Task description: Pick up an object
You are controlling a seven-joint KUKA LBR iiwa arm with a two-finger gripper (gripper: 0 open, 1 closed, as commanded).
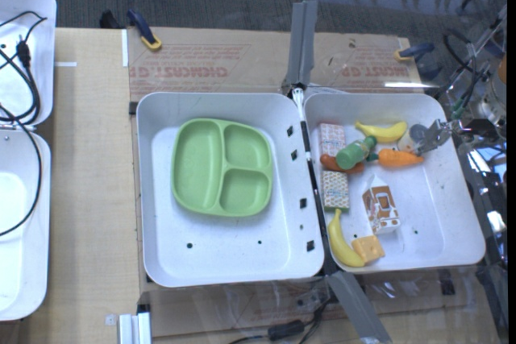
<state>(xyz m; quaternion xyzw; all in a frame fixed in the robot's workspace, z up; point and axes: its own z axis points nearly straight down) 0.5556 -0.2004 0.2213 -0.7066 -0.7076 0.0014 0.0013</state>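
Observation:
The right bin (451, 238) holds several toy foods. A yellow banana (381, 130) lies at the back, with a green vegetable (355, 153) and an orange carrot (400, 159) just in front of it. A pink wafer pack (331, 138) and a speckled cracker (335, 190) lie along the left wall. Nearer the front are a small white and orange carton (380, 208), a second banana (342, 242) and an orange cracker (368, 250). My gripper (427, 135) hangs low at the bin's back right, just above the carrot's right end, with nothing seen in it.
The left bin (161, 254) bears a green divided plate (222, 167). A grey divider post (301, 44) rises between the bins at the back. Cables and arm hardware (476, 93) crowd the right edge. Two clamps (143, 30) sit on the cardboard behind.

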